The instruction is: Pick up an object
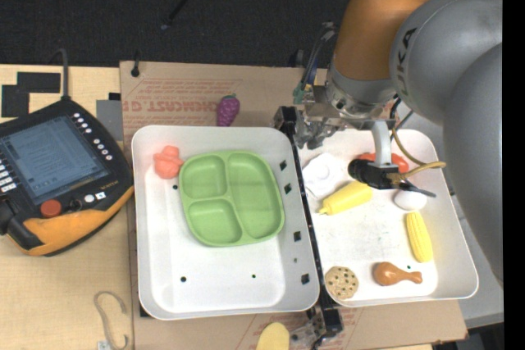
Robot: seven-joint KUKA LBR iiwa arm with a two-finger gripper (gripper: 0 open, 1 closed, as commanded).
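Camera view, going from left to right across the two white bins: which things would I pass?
Pink toy → green divided plate → yellow bottle → corn cob.

the arm (467,61) is a thick, rounded shell of smooth grey with dark letters (404,53) printed on its side. above the wrist sits a glossy orange band (381,12), domed like a cap, over a silvery ring (357,100). thin blue and grey cables (314,65) run down to the dark metal pincer (312,132).
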